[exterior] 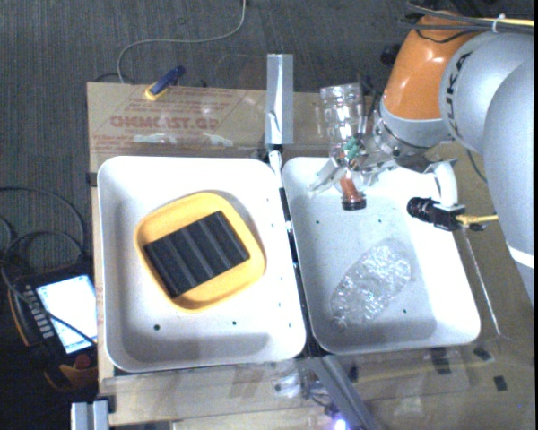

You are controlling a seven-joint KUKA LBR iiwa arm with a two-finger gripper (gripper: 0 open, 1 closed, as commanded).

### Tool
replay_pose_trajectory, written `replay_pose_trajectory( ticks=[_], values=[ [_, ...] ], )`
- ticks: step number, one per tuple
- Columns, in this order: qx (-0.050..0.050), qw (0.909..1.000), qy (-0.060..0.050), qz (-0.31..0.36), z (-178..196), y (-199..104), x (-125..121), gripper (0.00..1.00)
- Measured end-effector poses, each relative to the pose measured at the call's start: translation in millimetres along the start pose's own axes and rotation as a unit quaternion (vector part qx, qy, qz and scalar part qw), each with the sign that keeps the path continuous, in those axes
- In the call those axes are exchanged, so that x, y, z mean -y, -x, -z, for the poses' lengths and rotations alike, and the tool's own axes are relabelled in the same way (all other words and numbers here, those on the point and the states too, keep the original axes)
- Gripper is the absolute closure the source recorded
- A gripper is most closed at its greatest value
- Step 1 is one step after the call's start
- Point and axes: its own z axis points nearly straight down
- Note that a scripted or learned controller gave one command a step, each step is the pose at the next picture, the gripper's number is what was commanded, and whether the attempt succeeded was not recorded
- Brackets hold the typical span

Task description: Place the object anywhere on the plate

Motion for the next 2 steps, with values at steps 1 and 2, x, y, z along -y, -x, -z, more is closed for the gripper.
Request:
replay_pose_trajectory(
  ticks=[1,2],
  values=[
    [0.000,1.0000,-0.001,0.000,8,-1,0,1.00],
    [0.000,0.9860,0.000,-0.167,57,20,34,1.00]
  ],
)
